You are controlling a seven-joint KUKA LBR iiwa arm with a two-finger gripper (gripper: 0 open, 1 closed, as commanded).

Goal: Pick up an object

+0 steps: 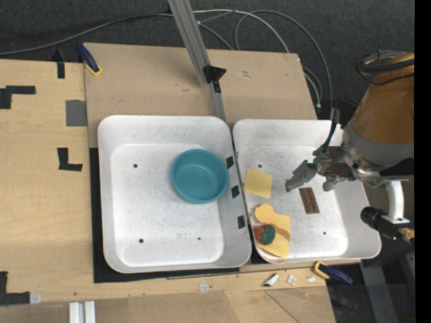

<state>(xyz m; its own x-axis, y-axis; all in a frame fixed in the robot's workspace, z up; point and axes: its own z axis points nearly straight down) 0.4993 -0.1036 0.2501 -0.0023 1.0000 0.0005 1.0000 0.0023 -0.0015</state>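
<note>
The small brown flat block (308,200) lies on the floor of the right white bin (283,134), near the middle; it sits just below the claw and nothing is gripping it.

The grey arm with the orange band (385,116) comes in from the right side and bends down over the right bin; its wrist leans toward the left, so the two-finger gripper (314,179) hangs above the bin floor. One dark finger (297,178) sticks out to the left and down; another finger shows on the right side, near the block's top end; the two are spread apart with a gap between them, so the claw is released and grasps nothing.

A pale yellow square sponge piece (258,183) rests to the left of the claw, close to the wall between the bins; a yellow wavy soft toy with a red and green bit on it (273,230) lies at the front of the same bin.

A round teal bowl (199,175) stands upright in the left white bin (128,130), well apart from the claw.
</note>
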